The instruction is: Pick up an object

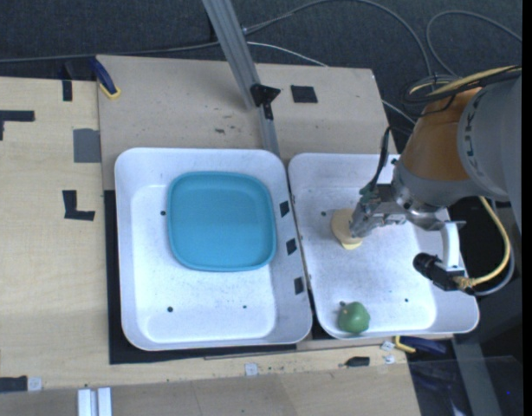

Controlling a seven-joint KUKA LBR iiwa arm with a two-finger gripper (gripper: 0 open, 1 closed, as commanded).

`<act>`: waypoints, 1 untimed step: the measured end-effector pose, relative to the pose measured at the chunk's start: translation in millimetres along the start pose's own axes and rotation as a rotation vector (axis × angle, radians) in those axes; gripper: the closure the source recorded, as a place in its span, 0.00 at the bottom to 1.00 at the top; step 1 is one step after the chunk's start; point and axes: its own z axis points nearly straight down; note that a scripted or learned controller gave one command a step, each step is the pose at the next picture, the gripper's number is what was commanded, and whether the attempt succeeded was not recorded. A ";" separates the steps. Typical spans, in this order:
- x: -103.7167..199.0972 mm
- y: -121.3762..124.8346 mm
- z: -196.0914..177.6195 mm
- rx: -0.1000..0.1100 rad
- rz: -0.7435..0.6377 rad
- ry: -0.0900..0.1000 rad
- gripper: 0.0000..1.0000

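A pale yellow object (345,231) lies in the middle of the right bin (383,293). My gripper (363,223) reaches down onto its right side, its dark tip touching or just over the object. A small green fruit-like object (353,317) rests near the front edge of the same bin, well apart from the gripper. How the gripper's tip stands around the yellow object is hidden by the wrist.
The left bin (145,310) holds a square blue plate (221,220). A metal pole (240,55) slants up from between the bins. Cables (474,271) loop around the arm at the right.
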 end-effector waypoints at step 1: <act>5.8 9.4 -52.8 -0.001 0.000 0.000 1.00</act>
